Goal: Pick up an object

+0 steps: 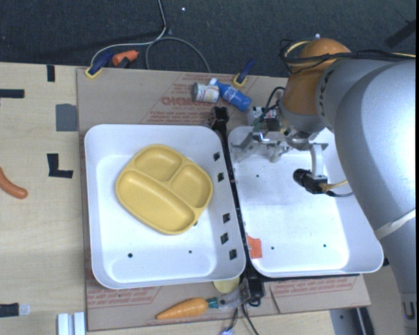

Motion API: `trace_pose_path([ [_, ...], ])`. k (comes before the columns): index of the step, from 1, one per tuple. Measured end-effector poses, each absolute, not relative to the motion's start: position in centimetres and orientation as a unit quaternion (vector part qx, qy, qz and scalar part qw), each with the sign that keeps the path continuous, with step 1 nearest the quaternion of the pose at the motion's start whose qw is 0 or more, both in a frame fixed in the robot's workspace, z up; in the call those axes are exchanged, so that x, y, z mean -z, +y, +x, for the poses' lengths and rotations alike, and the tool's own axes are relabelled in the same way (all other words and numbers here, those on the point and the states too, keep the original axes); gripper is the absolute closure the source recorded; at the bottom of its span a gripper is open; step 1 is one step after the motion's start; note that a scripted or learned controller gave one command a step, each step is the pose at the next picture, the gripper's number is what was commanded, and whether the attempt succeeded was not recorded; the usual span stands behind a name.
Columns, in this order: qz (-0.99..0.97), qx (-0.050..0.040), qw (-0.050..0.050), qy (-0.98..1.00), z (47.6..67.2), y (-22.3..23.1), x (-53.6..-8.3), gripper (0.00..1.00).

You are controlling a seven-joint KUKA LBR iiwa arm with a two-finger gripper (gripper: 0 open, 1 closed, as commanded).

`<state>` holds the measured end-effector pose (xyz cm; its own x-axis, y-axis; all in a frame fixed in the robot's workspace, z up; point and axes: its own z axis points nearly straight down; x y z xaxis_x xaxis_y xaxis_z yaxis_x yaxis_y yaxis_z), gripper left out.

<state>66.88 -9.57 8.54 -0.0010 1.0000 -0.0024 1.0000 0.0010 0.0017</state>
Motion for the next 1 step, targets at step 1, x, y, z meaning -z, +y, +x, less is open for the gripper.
trace_pose_path([
  [1,0.707,-0.0001,0.002,0.708,64.95,-9.79,-8.60,0.00],
])
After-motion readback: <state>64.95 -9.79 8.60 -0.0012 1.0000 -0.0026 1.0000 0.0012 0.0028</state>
